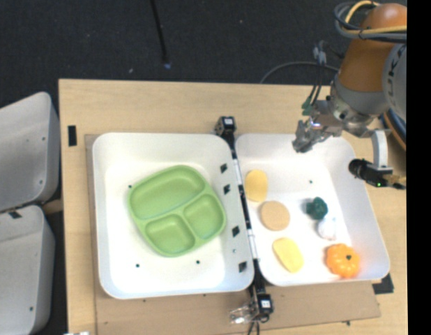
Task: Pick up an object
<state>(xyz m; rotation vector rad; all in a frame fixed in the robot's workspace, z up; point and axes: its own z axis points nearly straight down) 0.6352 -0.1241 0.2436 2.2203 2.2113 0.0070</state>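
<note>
The gripper (304, 139) hovers over the right bin's (285, 152) far edge, well apart from the tan disc (275, 215); jaw state unclear. Descending here would likely grab nothing but rim.

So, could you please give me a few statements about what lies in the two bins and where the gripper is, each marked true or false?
1. The green tray lies in the left bin. True.
2. The gripper hangs over the far edge of the right bin. True.
3. The pumpkin sits inside the green tray. False: it sits in the right bin's near right corner.
4. The tan disc lies between two yellow pieces. True.
5. The gripper holds the teal toy. False: the toy lies on the bin floor, apart from the gripper.
6. The tray's compartments hold food. False: they look bare.
</note>
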